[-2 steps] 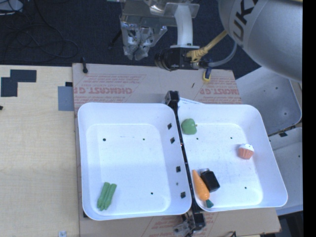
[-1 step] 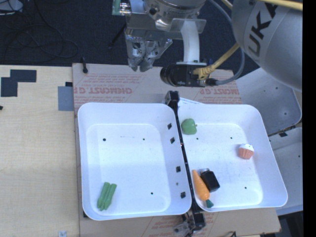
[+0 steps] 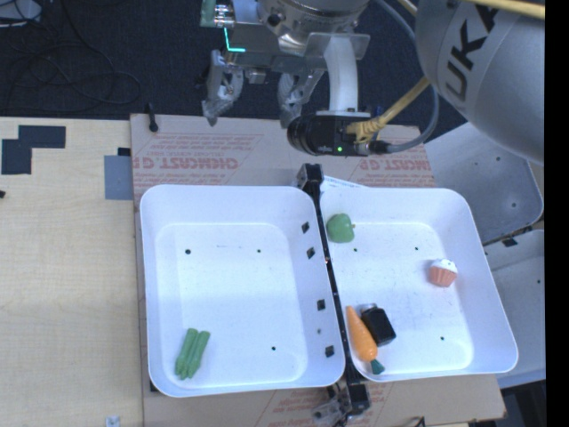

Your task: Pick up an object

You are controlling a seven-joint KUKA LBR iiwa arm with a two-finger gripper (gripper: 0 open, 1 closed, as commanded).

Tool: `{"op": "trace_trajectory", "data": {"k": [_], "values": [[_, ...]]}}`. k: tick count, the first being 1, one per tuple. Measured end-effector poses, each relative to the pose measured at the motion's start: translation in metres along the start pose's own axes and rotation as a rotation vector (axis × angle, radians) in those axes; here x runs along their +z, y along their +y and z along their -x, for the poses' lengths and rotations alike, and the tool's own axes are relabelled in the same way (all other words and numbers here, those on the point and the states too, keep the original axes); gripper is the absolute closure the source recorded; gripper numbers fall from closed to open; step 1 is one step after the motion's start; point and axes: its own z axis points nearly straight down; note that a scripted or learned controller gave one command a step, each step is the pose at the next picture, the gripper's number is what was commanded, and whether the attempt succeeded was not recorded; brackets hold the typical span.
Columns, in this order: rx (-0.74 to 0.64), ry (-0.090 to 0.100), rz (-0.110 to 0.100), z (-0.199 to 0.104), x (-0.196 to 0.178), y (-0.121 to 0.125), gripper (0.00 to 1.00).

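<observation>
My gripper [image 3: 253,96] hangs high at 12 o'clock, above the cardboard behind both bins, wrist pointing down, its two fingers spread apart with nothing between them. In the right bin [image 3: 480,238], a green pepper [image 3: 340,229] sits at 10 o'clock, a cupcake [image 3: 443,272] at 3, and a carrot [image 3: 361,333] beside a black block [image 3: 378,323] at 7. Green beans [image 3: 191,353] lie at 7 o'clock in the left bin [image 3: 156,238].

Even, bright overhead light is washing the two white bins [image 3: 160,238] nearly to glare and casting only faint shadows, while the far background is lying dark and the picture is staying sharp throughout.
</observation>
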Motion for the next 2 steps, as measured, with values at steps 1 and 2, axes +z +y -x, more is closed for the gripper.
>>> {"op": "trace_trajectory", "data": {"k": [1,2], "values": [[0.006,-0.001,0.001,0.009,0.002,0.077,0.00],[0.001,-0.002,-0.003,0.007,-0.010,0.074,1.00]]}}
